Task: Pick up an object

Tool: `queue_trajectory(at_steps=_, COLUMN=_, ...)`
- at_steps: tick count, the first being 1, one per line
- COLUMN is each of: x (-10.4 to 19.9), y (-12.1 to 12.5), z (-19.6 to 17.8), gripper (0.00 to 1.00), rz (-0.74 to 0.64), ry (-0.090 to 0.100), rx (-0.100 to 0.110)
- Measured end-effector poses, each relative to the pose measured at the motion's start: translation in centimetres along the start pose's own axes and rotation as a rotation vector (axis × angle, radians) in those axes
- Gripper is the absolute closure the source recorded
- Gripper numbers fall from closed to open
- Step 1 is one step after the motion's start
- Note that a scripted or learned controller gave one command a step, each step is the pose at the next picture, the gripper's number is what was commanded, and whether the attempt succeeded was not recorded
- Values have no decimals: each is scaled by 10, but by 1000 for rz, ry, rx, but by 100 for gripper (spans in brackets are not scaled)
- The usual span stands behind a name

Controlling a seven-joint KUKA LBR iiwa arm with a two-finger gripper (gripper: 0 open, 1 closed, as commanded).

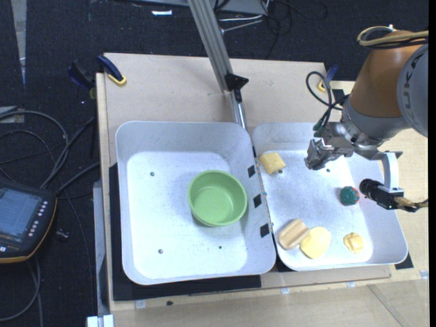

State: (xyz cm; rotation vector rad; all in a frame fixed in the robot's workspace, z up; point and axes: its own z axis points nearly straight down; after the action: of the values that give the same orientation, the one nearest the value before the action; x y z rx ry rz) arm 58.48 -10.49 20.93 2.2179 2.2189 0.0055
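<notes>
We see the end effector hovering over the right bin, grip unreadable, so we would centre it above the nearby yellow block before descending.

Teach pendant left of bench

Bench bearing two white bins
</notes>
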Motion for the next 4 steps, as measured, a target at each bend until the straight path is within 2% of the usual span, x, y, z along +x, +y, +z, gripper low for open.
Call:
queue_trajectory(at_steps=1, x=-8, y=2, z=-45, gripper=100, rz=1, ry=0, rx=1)
queue_trajectory(at_steps=2, x=37, y=5, z=-40, gripper=100, rz=-4, ry=1, rx=5)
queue_trajectory(at_steps=4, x=153, y=1, z=-26, gripper=100, rz=-4, ry=1, rx=7)
